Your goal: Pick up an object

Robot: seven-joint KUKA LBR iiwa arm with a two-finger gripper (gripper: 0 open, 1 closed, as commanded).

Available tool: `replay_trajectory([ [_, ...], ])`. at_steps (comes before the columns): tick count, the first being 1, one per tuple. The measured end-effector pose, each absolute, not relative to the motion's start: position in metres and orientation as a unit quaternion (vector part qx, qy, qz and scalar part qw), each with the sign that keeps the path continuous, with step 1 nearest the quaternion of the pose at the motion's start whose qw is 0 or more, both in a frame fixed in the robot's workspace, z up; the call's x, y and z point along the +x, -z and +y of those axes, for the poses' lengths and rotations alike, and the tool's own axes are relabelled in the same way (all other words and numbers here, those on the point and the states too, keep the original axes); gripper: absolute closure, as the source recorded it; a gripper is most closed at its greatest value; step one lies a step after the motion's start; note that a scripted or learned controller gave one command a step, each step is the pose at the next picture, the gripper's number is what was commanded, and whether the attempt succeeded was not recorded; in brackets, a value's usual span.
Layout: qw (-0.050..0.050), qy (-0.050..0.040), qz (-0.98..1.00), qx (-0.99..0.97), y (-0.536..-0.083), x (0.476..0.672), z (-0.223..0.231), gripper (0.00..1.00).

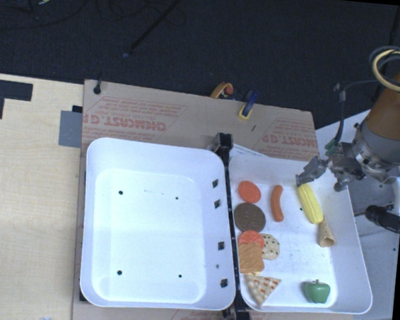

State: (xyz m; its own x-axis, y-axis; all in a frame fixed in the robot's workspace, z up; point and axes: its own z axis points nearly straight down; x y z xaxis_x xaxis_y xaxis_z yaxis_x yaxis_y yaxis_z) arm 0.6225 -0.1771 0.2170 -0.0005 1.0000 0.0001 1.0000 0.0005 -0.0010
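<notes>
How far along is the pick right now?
Done: nothing lifted yet; the corn, sausage and green pepper all lie in the right bin. In hand: the gripper hovers open over the bin's far edge, above the corn, holding nothing. Left: descend, close the jaws, lift.

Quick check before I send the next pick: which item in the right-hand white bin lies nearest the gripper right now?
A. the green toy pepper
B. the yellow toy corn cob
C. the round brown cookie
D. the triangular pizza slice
B: the yellow toy corn cob lies just below the gripper near the bin's upper right; the other three sit farther off.
</notes>
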Motion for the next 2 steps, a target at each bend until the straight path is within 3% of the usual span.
replay_trajectory([
  [1, 0.004, -0.0002, -0.709, -0.705, -0.082, 0.638, -0.098, 0.00],
  [2, 0.002, -0.0004, -0.708, -0.707, -0.098, 0.639, -0.103, 1.00],
])
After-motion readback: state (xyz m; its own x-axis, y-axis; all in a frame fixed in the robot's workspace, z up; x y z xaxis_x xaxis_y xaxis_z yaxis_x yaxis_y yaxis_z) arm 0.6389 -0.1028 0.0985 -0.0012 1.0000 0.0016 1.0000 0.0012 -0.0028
